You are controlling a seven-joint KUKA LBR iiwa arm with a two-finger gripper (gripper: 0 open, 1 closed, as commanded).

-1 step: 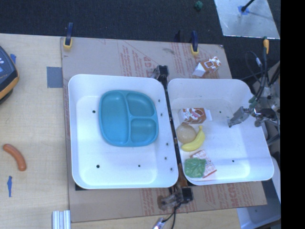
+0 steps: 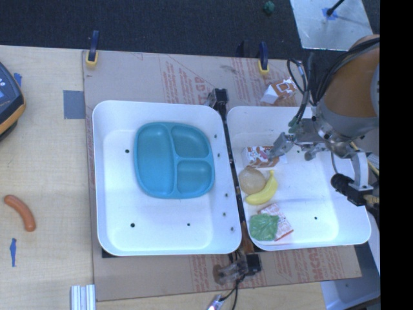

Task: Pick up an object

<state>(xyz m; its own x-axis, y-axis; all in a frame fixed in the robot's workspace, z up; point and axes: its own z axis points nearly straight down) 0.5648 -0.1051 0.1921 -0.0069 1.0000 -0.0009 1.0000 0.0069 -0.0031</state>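
Banana [image 2: 263, 192] lies in the right bin [image 2: 322, 231] beside a red-printed packet [image 2: 259, 154] — lettering too small to read; the hand [image 2: 284, 143] hovers nearby — spread or pressed, I cannot tell.

Glossy white plastic bins [image 2: 116, 237], matt cardboard [image 2: 168, 76] underlay

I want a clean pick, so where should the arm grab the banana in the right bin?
Take the banana across its middle, coming straight down. It lies flat and curved, its upper end against the round tan item, so close across its narrow width with one finger on the open right side.
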